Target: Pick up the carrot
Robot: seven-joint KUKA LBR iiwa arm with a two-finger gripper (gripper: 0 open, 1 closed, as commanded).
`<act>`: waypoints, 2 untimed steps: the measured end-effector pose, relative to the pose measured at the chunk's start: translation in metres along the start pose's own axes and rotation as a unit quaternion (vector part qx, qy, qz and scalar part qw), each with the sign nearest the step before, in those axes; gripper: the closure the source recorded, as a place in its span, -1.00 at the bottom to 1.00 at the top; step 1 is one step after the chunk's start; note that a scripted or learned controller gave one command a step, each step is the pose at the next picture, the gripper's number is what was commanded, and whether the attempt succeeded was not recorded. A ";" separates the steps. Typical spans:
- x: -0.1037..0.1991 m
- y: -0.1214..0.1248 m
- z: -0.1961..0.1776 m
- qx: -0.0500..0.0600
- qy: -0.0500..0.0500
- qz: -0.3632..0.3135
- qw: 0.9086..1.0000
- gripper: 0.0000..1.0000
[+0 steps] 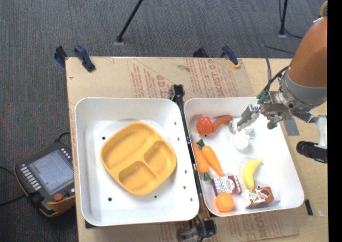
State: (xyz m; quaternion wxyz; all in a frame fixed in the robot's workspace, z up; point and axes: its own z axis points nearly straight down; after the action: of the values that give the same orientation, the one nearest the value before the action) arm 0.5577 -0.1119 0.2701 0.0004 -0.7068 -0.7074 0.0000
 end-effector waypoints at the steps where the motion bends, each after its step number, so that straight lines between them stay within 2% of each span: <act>1: 0.027 -0.011 0.139 0.002 0.001 0.001 1.000 -1.00; 2: 0.022 -0.047 0.183 0.001 -0.001 0.002 1.000 -1.00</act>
State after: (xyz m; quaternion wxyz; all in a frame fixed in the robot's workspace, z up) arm 0.5108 -0.0900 0.0875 0.0005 -0.7083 -0.7059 0.0011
